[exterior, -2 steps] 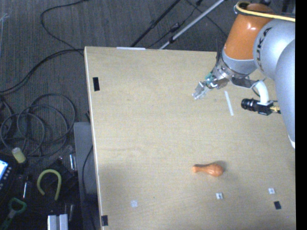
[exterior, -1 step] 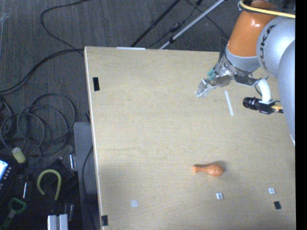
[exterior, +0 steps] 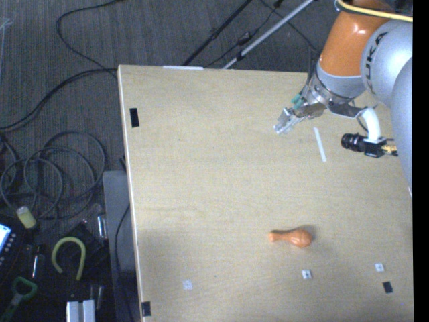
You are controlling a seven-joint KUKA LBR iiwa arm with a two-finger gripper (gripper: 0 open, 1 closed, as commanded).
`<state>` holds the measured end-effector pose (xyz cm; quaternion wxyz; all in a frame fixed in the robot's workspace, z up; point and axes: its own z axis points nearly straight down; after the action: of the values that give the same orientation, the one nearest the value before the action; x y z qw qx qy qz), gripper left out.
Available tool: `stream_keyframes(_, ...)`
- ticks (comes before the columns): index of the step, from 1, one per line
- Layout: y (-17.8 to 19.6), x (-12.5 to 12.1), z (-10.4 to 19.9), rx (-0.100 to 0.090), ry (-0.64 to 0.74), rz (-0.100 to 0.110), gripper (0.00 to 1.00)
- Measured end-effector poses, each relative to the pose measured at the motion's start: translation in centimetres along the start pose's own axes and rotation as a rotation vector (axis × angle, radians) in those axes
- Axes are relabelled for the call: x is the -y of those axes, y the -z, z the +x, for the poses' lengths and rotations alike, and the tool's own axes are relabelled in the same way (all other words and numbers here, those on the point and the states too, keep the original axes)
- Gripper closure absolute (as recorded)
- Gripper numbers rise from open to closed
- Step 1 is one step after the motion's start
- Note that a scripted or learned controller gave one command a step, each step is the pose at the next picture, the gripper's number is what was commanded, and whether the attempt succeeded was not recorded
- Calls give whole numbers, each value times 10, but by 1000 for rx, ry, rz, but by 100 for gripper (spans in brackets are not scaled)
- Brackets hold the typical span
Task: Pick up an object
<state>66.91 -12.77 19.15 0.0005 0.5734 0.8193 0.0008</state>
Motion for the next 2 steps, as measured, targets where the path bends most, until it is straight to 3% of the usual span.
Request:
stream_keyframes(1, -6, 8, -14, 2, 126, 4, 100)
stream_keyframes(2, -17, -5, 15, -1, 71, 2, 100)
